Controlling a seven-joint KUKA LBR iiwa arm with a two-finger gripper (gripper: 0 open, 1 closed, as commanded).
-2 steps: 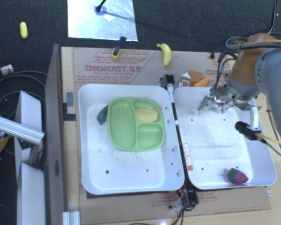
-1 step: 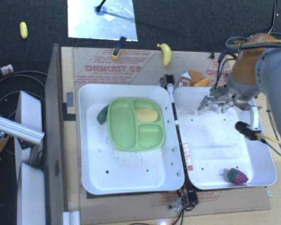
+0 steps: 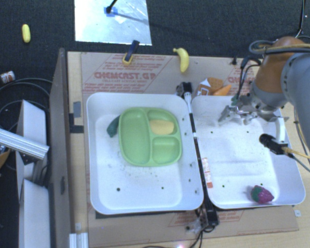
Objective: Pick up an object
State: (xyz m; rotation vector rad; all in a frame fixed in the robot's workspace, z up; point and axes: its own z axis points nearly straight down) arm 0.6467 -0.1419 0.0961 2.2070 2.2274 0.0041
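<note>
Beside plate (image 3: 149, 137), perhaps green toy (image 3: 112, 126).

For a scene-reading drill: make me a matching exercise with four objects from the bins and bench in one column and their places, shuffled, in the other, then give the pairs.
Things:
1. green divided plate
2. strawberry toy
3. banana
4. gripper

Places:
A. on the bench behind the bins
B. near front corner of the right bin
C. over the back of the right bin
D. in the left bin

Pairs: 1-D, 2-B, 3-A, 4-C
</note>
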